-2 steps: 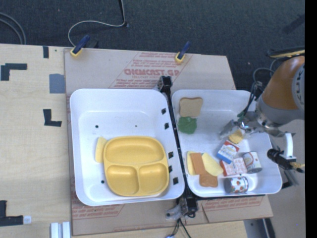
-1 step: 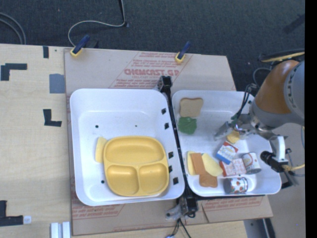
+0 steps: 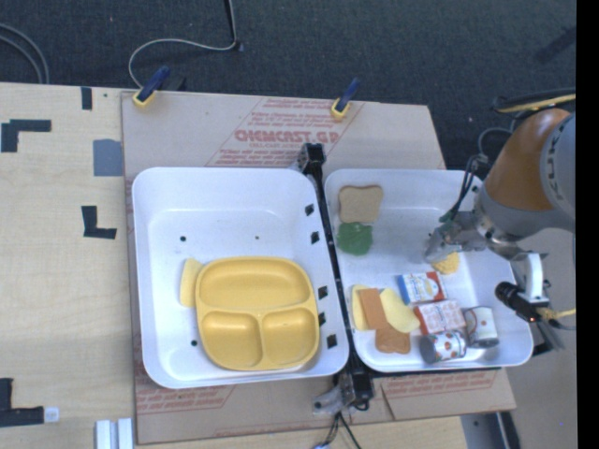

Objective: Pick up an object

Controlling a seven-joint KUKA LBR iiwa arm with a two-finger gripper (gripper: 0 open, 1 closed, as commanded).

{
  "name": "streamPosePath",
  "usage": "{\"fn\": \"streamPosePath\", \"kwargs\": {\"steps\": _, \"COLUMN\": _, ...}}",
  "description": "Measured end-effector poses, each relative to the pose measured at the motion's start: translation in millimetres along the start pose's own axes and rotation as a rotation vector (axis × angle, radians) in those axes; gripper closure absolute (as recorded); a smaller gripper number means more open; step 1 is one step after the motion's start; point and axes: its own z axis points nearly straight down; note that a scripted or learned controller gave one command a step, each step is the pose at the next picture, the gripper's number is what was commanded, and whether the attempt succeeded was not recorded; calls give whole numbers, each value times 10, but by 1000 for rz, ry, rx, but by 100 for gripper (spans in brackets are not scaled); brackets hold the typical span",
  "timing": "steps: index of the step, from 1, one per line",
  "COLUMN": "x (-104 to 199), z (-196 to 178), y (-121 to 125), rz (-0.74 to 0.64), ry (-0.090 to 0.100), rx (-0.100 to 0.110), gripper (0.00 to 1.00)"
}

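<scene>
While the tool (image 3: 447, 242) is lowered near the right bin's (image 3: 412, 183) right wall, a small yellow piece (image 3: 448, 264) is seen lying just beneath it on the near side, though whether anything is gripped cannot be told.

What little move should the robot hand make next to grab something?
Probably a short drop straight down. The gripper hangs in the right bin, right above a small yellow piece, with nothing visibly between its fingers. That piece lies apart from the crowded cartons, so it looks the easiest grab.
</scene>
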Motion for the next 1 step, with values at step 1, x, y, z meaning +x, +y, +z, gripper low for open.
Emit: {"fn": "streamPosePath", "kwargs": {"steps": 1, "x": 84, "z": 17, "y": 10, "rz": -7, "ry": 16, "rx": 6, "gripper": 0}}
